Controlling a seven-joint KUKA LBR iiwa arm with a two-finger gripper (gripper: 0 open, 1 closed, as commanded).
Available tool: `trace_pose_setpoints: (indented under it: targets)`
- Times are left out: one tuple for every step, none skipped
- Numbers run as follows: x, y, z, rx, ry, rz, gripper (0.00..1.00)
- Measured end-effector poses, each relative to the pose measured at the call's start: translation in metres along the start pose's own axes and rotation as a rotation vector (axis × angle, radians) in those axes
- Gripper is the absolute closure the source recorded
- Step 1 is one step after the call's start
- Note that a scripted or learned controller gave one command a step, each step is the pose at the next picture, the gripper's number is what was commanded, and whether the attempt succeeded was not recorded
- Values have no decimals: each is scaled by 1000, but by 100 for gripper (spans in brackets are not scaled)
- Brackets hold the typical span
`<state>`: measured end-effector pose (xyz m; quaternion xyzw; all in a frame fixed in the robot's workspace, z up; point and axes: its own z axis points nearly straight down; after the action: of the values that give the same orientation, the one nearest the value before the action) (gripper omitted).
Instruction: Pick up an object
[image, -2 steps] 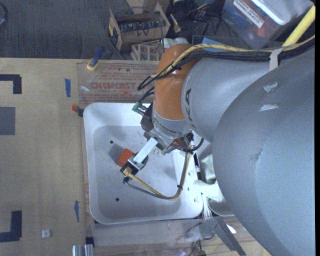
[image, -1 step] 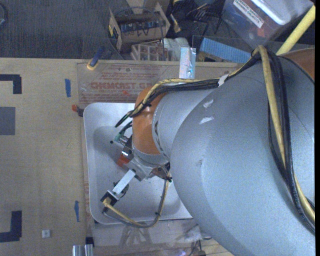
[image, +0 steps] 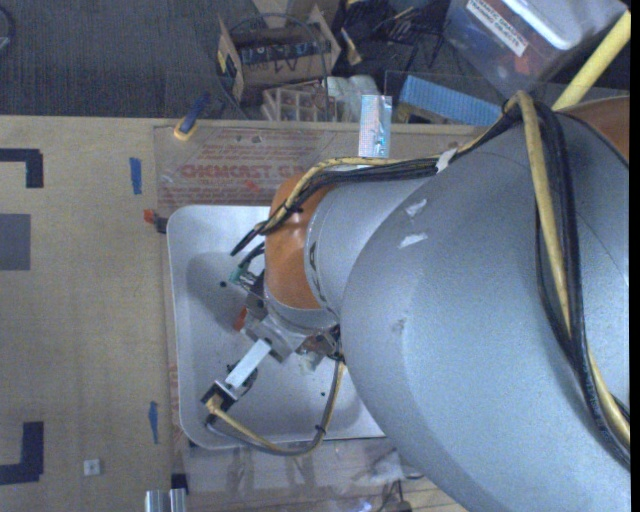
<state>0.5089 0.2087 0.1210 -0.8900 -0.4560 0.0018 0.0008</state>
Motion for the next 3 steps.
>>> trace_pose_setpoints:
  targets:
    - [-65, 14, 31, -5, 13, -174, 0]
    - [-1, -30, 30, -11, 16, 203, 0]
    - [-15, -20, 31, -4, 21, 748, 0]
